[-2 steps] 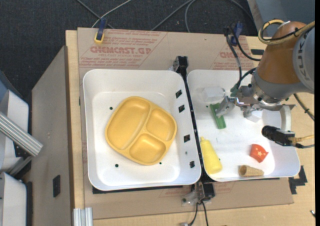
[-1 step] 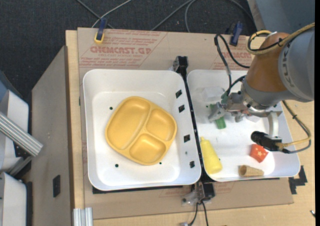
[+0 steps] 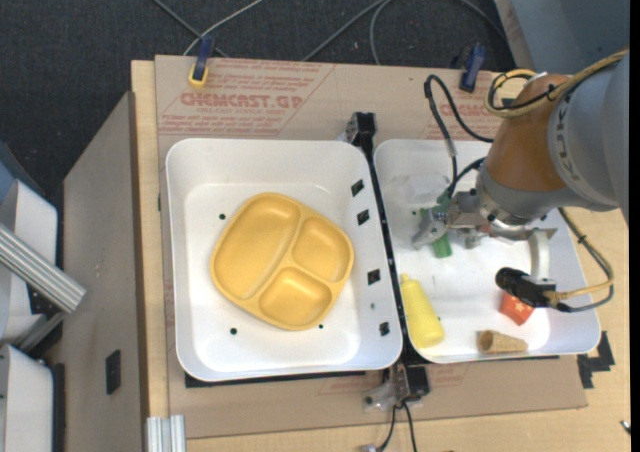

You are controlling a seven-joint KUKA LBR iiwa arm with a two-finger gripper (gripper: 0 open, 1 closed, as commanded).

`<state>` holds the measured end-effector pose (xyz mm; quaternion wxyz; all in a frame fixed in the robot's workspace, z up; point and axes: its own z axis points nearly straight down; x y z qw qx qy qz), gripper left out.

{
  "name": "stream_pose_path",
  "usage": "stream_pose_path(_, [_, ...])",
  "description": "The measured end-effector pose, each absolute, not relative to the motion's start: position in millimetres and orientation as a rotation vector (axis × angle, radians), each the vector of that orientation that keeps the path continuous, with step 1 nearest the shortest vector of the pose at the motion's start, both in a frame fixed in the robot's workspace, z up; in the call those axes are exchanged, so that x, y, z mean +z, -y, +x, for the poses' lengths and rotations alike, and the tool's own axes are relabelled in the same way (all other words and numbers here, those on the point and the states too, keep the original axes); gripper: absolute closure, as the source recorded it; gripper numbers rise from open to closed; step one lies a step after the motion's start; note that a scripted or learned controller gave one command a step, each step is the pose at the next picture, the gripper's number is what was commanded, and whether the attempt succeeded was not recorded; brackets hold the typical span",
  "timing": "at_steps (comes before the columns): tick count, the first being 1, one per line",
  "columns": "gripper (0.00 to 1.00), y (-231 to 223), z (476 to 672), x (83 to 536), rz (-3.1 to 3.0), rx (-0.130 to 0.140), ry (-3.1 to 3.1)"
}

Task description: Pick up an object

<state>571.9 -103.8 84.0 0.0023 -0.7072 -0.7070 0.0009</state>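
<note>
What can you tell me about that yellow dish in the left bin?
The yellow dish looks like moulded plastic, a rounded, divided plate with three compartments: one long section and two smaller ones. It lies flat and face up, turned at an angle, near the middle of the left bin, resting on its white floor. Nothing sits in it, and the arm is away from it.

grey arm [image 3: 590, 145], orange band [image 3: 522, 152], black cables [image 3: 445, 120]

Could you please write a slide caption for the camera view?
Gripper over right bin near a green object; yellow tray in left bin.
</note>
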Motion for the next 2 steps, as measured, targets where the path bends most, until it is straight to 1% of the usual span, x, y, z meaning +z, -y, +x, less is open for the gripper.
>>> stream_pose_path(1, [1.00,103.6,572.9,96.0,-2.220,-0.001,2.219])
stream_pose_path(2, [1.00,103.0,563.6,150.1,-2.224,-0.004,2.224])
